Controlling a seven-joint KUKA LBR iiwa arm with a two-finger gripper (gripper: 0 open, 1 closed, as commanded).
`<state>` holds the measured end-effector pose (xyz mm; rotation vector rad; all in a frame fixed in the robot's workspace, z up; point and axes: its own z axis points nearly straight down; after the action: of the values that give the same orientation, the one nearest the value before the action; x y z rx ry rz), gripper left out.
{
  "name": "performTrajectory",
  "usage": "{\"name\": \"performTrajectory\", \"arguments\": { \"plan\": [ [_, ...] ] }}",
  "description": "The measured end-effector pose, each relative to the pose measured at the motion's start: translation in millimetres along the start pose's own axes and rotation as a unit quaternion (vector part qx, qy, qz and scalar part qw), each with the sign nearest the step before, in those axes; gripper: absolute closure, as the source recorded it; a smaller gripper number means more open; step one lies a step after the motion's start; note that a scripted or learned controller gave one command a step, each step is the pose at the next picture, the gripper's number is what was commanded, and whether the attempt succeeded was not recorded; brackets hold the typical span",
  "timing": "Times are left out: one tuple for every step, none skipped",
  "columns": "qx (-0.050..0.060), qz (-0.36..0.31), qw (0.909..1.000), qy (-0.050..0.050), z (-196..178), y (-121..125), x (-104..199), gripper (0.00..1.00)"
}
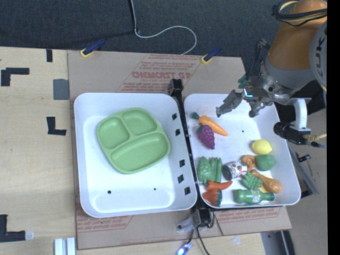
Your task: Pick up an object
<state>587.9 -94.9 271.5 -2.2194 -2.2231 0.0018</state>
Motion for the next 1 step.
{"name": "performTrajectory", "arguments": {
  "plan": [
    [0.005,0.0,1.0,0.002,19.2,-109.8,41.6,0.0]
  ]
}}
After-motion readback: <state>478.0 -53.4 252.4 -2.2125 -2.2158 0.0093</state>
